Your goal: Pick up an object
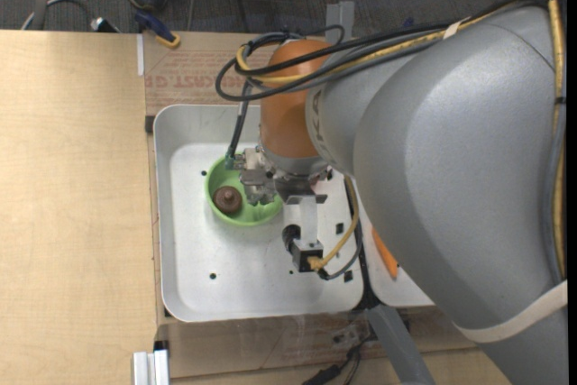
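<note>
Brown lump [228,197] in green bowl [219,178]

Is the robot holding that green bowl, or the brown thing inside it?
It cannot be told. The gripper is down at the right rim of the green bowl, beside the brown thing, but the arm hides whether anything is caught.

Printed lettering on the cardboard, too faint to read

A strip of cardboard [194,68] lay above the white bin [180,284], in the upper middle of the frame. It carried reddish print that ran upside down and mirrored to the camera; the characters were blurred, and no word, brand or number could be made out.
</note>
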